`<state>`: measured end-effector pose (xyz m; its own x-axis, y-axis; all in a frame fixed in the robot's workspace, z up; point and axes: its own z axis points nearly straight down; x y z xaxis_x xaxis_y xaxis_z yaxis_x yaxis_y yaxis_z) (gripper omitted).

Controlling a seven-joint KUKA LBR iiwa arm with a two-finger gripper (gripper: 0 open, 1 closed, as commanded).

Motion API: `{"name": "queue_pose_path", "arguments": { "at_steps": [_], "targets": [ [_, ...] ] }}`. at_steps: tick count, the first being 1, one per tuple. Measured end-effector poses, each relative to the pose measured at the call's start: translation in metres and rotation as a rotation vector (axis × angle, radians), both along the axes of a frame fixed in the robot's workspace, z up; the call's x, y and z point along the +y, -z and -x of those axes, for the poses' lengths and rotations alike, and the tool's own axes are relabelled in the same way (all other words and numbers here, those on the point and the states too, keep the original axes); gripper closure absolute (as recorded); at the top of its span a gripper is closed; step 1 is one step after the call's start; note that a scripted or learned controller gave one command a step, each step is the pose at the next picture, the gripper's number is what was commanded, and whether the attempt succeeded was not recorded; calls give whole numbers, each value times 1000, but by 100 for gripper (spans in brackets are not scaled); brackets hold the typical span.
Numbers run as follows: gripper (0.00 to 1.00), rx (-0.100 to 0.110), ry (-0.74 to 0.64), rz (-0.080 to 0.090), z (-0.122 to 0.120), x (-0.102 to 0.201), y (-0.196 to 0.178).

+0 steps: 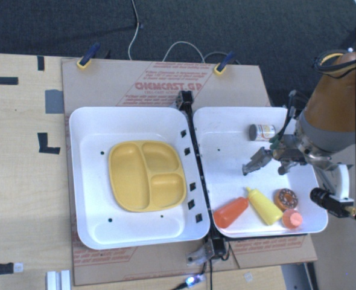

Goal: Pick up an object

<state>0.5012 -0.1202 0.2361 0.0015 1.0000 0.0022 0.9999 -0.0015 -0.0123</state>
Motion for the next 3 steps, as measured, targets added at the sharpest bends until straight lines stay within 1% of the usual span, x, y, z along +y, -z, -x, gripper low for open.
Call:
{"name": "queue_pose_path", "arguments": {
  "at_steps": [1, 2, 3],
  "targets": [
    [0, -10, -3, 2, -2, 0, -5],
    [0, -4, -2, 1, 4, 4, 57],
    [0, -5, -2, 1, 8, 4, 101]
  ]
}}
